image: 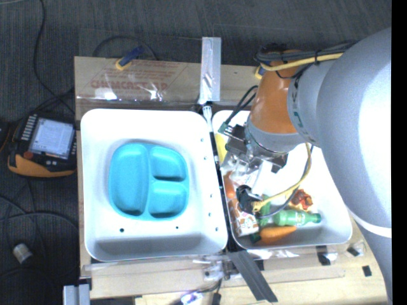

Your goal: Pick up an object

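I see a wooden bench (127,81) on dark carpet (63,18), with cables trailing over the floor and a handheld pendant (43,143) lying well off to the left of the left bin (95,234). That left bin holds a blue divided tray (149,180) near its middle. A clear plastic bag (130,81) lies flat on the bench just behind the left bin, and a grey upright strip (210,68) stands behind the seam where the two bins meet.

The right bin (334,224), touching the left bin along that seam, is largely covered by the arm (356,119); only its front part is open to me. There I make out a green bottle (294,218) lying on its side, an orange carrot (277,233) just in front of it near the bin's front wall, and a jumble of small packets and toys beside them that I cannot sort out.

The arm comes in from the right, its orange band (270,110) above the wrist, pointing down into the right bin close to the seam. The gripper (245,170) sits low over the clutter, just behind the bottle. I cannot tell how far its jaws are apart, or whether anything is between them.
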